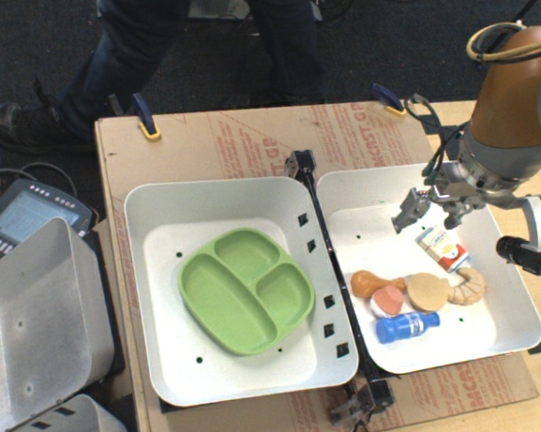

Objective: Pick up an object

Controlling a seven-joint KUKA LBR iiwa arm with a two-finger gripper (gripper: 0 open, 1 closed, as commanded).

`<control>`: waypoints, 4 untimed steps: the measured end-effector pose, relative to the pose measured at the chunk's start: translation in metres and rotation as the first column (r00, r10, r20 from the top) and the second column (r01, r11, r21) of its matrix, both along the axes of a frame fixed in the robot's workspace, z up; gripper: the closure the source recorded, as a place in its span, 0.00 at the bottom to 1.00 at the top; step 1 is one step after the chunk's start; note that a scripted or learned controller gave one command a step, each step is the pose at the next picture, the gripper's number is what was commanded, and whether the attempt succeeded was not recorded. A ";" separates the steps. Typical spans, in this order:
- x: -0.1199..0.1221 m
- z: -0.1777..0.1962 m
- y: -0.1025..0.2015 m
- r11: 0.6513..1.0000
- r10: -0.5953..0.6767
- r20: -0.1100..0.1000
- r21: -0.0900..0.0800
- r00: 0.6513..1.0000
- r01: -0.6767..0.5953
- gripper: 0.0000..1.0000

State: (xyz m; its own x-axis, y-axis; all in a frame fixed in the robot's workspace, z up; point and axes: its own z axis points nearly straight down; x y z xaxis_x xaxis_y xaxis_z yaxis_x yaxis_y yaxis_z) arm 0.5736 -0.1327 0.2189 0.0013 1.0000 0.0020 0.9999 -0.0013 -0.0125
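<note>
The right bin (516, 330) holds several small items. They are a white and orange carton with a red end (442, 246), a tan round disc (427, 292), a ridged tan pastry (469, 287), a pink round piece (388, 300), an orange lump (366, 280) and a blue bottle (406, 325). My gripper (431, 217) hangs over the upper middle of this bin, just above and left of the carton. Its fingers are spread open with nothing between them.
In the left bin (161, 361) lies a green divided plate (247, 289). A black divider rail (325, 253) runs between the bins. The cardboard bench (207, 141) shows around them, with grey equipment (33, 297) off to the left.
</note>
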 end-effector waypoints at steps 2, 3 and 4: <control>-0.001 -0.058 0.002 1.000 0.000 0.006 -0.001 1.000 0.000 0.00; -0.004 -0.120 -0.004 1.000 -0.001 0.006 -0.001 1.000 0.001 0.00; -0.004 -0.127 -0.003 1.000 -0.001 0.011 -0.001 1.000 0.001 0.00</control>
State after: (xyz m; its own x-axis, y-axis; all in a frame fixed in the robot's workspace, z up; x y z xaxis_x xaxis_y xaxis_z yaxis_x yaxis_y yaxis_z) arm 0.5698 -0.1361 0.0918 0.0021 1.0000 0.0005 1.0000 -0.0021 -0.0019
